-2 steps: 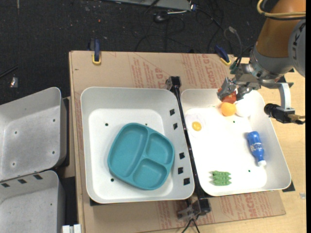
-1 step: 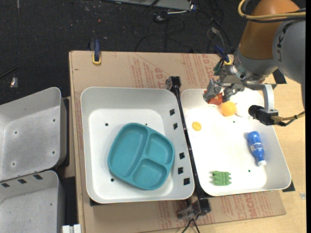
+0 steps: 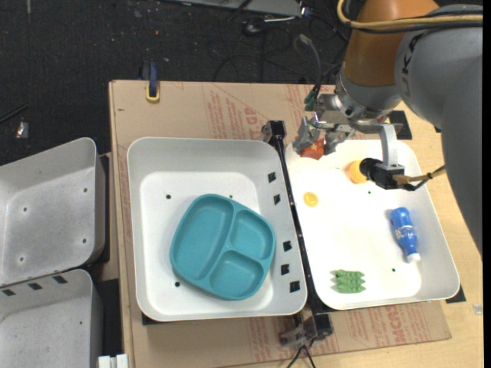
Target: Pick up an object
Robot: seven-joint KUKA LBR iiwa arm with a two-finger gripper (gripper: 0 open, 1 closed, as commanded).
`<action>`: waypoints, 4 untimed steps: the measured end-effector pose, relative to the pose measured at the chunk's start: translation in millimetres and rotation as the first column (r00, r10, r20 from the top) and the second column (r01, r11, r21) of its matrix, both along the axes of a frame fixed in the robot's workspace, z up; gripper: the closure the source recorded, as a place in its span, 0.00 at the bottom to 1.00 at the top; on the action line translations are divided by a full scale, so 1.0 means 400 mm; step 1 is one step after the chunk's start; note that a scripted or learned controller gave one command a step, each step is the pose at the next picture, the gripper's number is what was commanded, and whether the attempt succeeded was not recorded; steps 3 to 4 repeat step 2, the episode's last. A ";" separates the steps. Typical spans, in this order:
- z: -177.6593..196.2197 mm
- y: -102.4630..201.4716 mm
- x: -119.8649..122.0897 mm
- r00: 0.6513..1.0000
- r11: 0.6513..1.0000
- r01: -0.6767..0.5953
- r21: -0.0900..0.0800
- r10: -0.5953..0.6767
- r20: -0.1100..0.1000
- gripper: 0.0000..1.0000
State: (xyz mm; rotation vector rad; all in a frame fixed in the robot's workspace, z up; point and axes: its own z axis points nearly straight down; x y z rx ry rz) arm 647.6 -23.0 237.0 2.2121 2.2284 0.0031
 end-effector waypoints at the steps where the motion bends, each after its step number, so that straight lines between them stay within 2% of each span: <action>1: -0.027 0.147 -0.002 1.000 1.000 -0.001 0.002 0.001 -0.004 1.00; 2: 0.001 0.268 0.004 1.000 1.000 0.001 0.001 -0.001 -0.001 1.00; 4: 0.001 0.268 0.004 1.000 1.000 0.001 0.001 -0.001 -0.001 1.00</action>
